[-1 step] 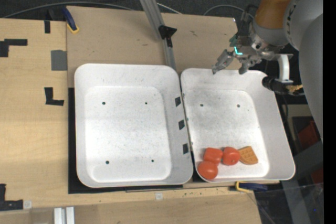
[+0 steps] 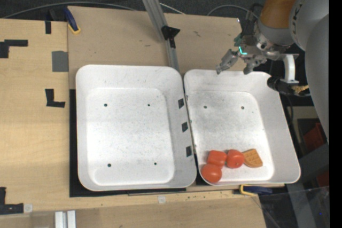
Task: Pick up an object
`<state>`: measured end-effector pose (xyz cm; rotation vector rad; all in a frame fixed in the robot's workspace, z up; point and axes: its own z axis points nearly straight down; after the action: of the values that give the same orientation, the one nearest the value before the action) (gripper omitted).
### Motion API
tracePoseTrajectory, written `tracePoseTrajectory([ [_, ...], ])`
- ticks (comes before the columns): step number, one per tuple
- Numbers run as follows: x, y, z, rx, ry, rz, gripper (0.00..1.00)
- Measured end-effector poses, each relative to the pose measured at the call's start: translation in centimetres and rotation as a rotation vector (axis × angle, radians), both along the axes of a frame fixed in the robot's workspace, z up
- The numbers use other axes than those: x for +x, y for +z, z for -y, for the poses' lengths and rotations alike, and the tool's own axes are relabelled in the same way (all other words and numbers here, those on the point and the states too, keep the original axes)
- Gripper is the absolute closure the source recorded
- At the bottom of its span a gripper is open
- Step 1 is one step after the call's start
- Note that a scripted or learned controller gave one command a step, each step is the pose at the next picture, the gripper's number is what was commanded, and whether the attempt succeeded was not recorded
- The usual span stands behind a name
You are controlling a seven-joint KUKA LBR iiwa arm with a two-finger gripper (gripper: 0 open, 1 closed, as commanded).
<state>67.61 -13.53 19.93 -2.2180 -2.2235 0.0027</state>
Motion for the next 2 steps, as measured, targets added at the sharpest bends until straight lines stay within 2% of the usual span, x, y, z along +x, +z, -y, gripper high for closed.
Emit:
tracePoseTrajectory([
  [1, -0.4, -4.6, 0.6, 0.000, -0.001, -0.005, 0.00],
  [2, -0.5, -11.0, 0.6, 0.000, -0.002, -0.012, 0.00],
])
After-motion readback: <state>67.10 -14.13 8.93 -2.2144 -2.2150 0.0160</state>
